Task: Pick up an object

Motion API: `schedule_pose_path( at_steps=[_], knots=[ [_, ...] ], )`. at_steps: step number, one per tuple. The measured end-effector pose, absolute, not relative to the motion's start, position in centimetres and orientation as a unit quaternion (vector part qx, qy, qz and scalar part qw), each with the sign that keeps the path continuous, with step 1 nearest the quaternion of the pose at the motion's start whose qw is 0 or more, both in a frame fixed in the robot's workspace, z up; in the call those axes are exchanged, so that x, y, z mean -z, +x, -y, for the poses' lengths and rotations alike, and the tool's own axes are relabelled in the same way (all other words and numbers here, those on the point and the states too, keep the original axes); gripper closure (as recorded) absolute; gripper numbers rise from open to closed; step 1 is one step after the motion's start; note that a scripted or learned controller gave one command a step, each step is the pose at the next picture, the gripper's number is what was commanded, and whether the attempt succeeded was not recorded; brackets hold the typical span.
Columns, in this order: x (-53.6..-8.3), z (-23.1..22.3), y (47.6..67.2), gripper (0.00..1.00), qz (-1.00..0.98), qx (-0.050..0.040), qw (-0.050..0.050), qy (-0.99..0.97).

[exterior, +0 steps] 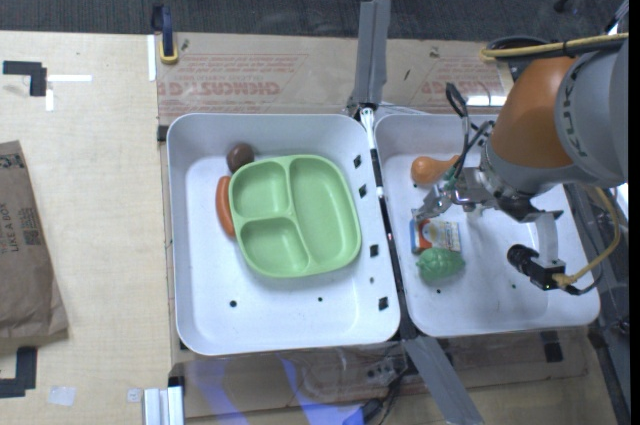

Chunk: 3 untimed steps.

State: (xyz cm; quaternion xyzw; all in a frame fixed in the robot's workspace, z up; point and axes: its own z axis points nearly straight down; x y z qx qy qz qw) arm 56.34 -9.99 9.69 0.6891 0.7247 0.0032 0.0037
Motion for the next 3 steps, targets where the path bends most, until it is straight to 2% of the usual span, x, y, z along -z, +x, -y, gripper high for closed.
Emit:
schedule_pose_path(
  at_steps=[1, 2, 3],
  knots=[
    [-19.1, 2.5, 54.5, 0.0, -0.773, 0.0004, 0.0, 0.634],
    [-19.1, 5.7, 47.7, 0.0, -0.792, 0.0007, -0.001, 0.61],
    [-19.0, 6.6, 54.5, 0.0, -0.755, 0.0014, -0.001, 0.656]
  ],
)
